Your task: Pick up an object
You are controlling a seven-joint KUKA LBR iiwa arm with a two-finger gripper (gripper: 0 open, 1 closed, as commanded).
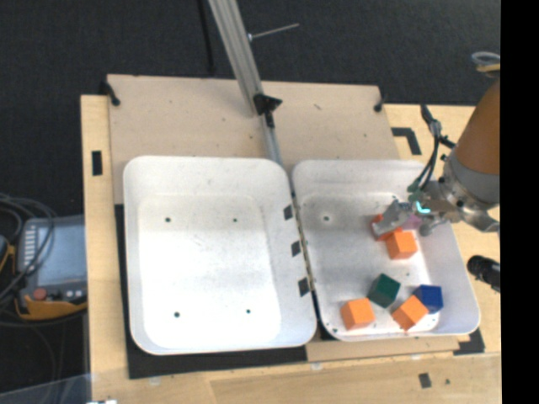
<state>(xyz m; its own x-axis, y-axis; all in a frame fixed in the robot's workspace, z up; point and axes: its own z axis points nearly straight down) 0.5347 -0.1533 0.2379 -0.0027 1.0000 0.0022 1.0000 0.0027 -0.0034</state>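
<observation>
Nearest to us, well below the hand, we find four blocks grouped in the front corner of the right bin [438, 322]: an orange block [357, 312], a dark green block [385, 290], a second orange block [410, 311] and a blue block [429, 296] touching it. Closer to the hand, a third orange block [401, 243] lies alone, just below and slightly left of the fingertips, and we judge it the likeliest target. The hand [394, 219] hangs low over the right bin, reaching in from the right on a grey arm with an orange band [484, 137]. We cannot tell how far its fingers are spread, and we see no block between them. Far to the hand's left lies the left bin [210, 175], and beyond both bins the bare bench [244, 116] with a slanted metal rail [240, 49]. The risk we judge from here: the hand appears offset from the lone block, so a descent could land a finger on its top or nudge it sideways, closing on nothing.
</observation>
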